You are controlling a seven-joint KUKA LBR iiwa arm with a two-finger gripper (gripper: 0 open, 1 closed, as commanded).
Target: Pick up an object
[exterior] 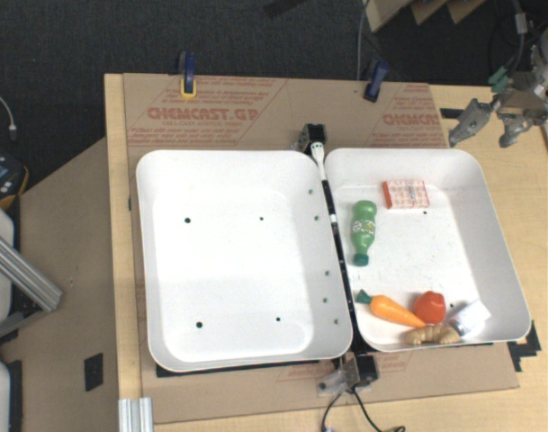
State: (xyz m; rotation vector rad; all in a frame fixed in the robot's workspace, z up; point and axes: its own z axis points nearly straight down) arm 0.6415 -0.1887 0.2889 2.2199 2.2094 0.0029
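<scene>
Right, left to right, using the black divider strip (332,232) between the bins as landmark. Left of the divider: shallow white left bin (157,241), just a few dark dots on the floor. Right of the divider: shallow white right bin (489,232) with all the candidates. Just beside the divider, green plastic bottle-shaped toy (362,231), long axis running roughly parallel to it, cap end toward the near rim. Further right and toward the far rim, small pink-and-white flat box (406,193), lying flat, apart from the bottle. Near-rim corner: orange toy carrot (389,310), tip pointing away from the divider, close to or touching a red round tomato-like toy (429,307); tan knobbly ginger-like piece (433,335) and a small white scrap (472,318) crowded alongside. Two-finger grey gripper (493,126) hanging well right of the divider, outside the right bin past its far corner, fingers spread apart, nothing between them. Likely easiest target: pink box, nearest, lying toward the divider and the near rim from the gripper. Clustered corner looks riskier.
</scene>
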